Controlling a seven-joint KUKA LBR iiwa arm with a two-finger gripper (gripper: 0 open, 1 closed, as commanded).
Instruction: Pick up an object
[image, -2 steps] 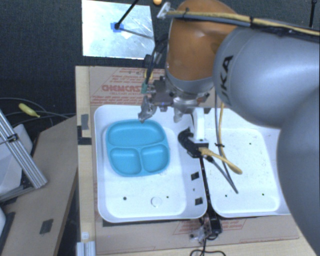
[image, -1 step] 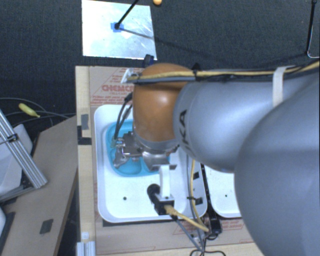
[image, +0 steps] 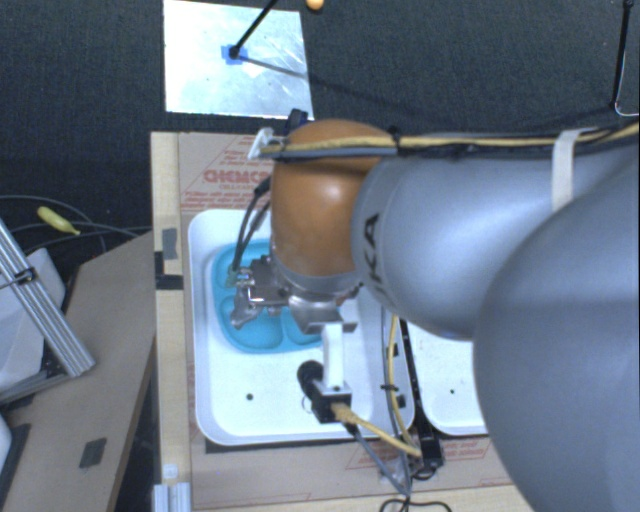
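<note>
Jaws hidden beneath wrist, blue object (image: 250, 325) half covered, left bin (image: 230, 410)

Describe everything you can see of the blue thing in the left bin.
The blue thing looks like a shallow, rounded piece of light blue plastic, perhaps a dish or lid. It lies in the far part of the left bin, on the white floor near the left wall. The arm hides its right and upper parts, so its full shape cannot be told. The wrist hardware sits right over it; contact is unclear.
</note>
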